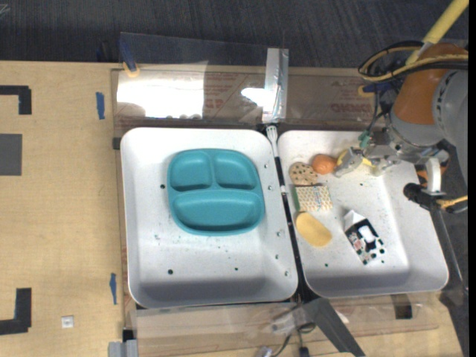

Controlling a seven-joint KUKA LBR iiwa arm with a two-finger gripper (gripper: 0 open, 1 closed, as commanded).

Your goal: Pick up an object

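Two shallow white bins are seen side by side on the desk point(52, 199). In the left bin point(141, 266), a teal divided plate point(216, 189) is laid flat, slightly toward the far side, with three compartments, each of them bare. The near half of that bin's floor is left open, marked by a few dark specks.

In the right bin point(416, 266), the near strip of floor is likewise unoccupied. Nearest the viewer, a small white and black carton point(363, 236) is found lying tilted near the bin's middle. To its left, a flat yellow oval piece point(314, 230) is placed close to the dividing wall. Just beyond it, a pale patterned packet point(312, 198) is set, and beyond that a round speckled cookie-like piece point(301, 172) is seen, touching or nearly touching the packet. Beside the cookie, an orange ball-like object point(323, 163) is located near the bin's far wall.

The gripper point(355, 161) is positioned low over the far part of the right bin, just right of the orange object. Whether the jaws are open or closed cannot be told, and nothing is seen between them. The right portion of this bin's floor is open. Beyond both bins, a clear sheet point(193, 88) is stood upright along the far edge.
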